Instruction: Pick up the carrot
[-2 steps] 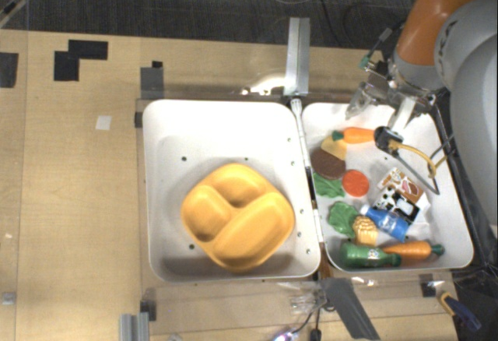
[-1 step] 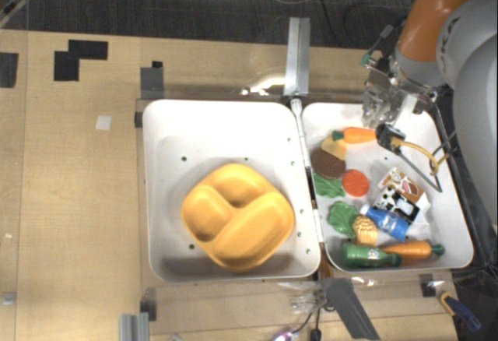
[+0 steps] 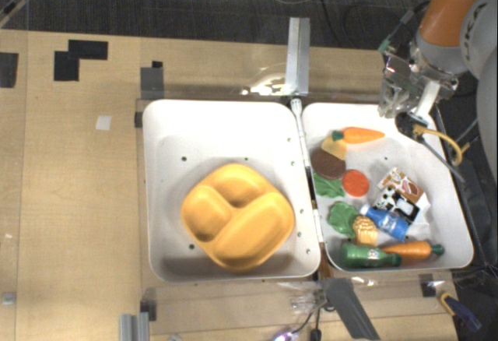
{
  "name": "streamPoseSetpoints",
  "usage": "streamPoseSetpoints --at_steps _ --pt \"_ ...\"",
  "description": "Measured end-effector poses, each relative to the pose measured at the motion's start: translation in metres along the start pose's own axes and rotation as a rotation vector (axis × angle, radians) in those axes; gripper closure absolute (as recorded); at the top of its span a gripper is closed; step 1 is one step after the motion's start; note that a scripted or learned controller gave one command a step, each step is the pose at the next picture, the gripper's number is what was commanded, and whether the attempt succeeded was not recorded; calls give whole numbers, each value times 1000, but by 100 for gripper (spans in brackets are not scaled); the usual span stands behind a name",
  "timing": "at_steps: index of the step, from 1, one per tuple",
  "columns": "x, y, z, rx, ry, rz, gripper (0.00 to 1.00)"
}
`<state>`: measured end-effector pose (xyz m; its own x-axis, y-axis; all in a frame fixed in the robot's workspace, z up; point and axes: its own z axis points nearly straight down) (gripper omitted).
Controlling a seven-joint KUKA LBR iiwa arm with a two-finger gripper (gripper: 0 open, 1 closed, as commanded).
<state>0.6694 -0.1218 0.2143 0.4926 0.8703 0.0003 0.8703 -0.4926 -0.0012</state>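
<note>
An orange carrot point(image 3: 359, 135) with a green tip lies at the back of the right bin point(image 3: 451, 176), pointing right. A second carrot-like orange piece point(image 3: 408, 251) lies along the same bin's front wall. My gripper point(image 3: 405, 106) hangs over the right bin's back right corner, up and to the right of the back carrot and apart from it. Its fingers look open with nothing between them.
The right bin also holds a brown and yellow piece point(image 3: 331, 156), a red disc point(image 3: 355, 182), green leafy pieces point(image 3: 341, 216), a cow-patterned carton point(image 3: 398, 193), a blue can point(image 3: 387, 223) and a green bottle point(image 3: 364, 255). A yellow divided dish point(image 3: 237, 215) sits in the left bin point(image 3: 163, 145).
</note>
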Motion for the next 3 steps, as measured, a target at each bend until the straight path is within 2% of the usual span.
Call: streamPoseSetpoints --at_steps 1,2,3 --pt "-48 28 -120 -2 0 43 100" --pt "-78 16 -214 -1 -1 9 100" --pt "-65 37 -218 1 -1 512 100"
